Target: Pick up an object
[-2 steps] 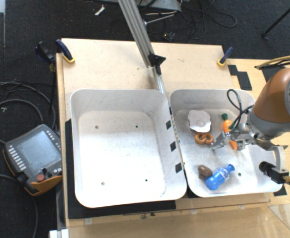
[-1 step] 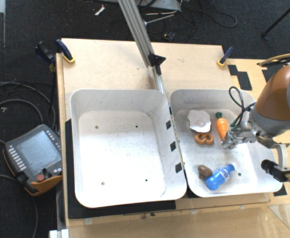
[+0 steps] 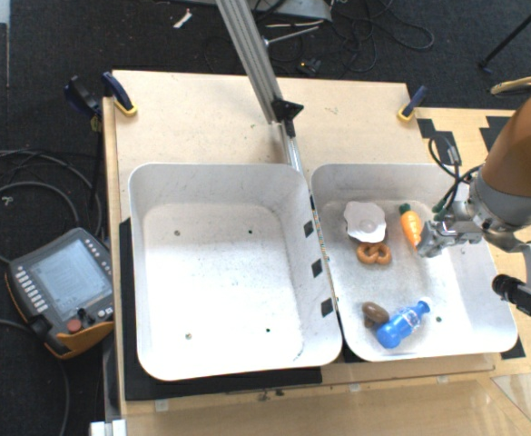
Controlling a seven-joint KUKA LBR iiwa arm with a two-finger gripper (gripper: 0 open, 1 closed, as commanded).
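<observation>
Four objects in right bin [image 3: 483,321]; end effector [image 3: 431,241] beside carrot [image 3: 411,224], opening unclear, arm cut off.

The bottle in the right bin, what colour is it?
The bottle is blue with a clear neck end, seen in the camera view.

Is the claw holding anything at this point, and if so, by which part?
Cannot be told. The claw is low in the right bin, right beside the orange carrot-like item, but the view does not show that item between its fingers.
</observation>
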